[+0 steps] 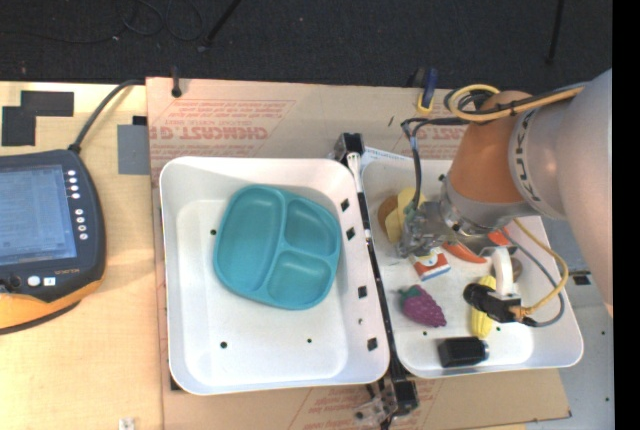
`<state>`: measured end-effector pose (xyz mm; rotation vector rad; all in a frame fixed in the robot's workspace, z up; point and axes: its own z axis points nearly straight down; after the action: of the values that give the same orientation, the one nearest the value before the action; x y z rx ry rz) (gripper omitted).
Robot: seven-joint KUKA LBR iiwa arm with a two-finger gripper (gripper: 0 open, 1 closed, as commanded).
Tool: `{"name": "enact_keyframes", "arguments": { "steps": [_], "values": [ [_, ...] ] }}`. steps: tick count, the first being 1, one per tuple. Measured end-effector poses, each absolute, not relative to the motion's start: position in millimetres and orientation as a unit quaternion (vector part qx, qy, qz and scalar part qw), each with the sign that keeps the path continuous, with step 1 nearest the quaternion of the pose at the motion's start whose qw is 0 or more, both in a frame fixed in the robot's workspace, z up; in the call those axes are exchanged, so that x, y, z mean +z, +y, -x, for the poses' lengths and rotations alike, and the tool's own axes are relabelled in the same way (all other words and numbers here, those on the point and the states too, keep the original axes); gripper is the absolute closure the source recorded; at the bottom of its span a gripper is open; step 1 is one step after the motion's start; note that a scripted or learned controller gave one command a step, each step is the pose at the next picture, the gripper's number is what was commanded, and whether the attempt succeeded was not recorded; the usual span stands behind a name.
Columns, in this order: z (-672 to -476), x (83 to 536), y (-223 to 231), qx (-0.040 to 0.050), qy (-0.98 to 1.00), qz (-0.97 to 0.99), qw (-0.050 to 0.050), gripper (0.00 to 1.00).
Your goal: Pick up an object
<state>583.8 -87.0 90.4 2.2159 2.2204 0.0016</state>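
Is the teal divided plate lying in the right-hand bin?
No, the teal divided plastic plate lies in the left shallow white bin, away from the toys.
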Motion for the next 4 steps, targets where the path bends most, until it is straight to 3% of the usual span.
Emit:
{"name": "enact_keyframes", "arguments": {
  "steps": [1, 2, 3, 4],
  "values": [
    [-582.6, 91, -86, 0.0021, 0.707, -0.707, 0.001, 0.0],
    [-581.6, 100, -88, 0.0003, 0.706, -0.708, 0.0, 1.0],
    [-581.4, 100, -88, 0.0002, 0.705, -0.709, 0.0, 0.0],
    [-535.8, 86, -110, -0.0024, 0.706, -0.708, -0.004, 0.0]
  ]
}}
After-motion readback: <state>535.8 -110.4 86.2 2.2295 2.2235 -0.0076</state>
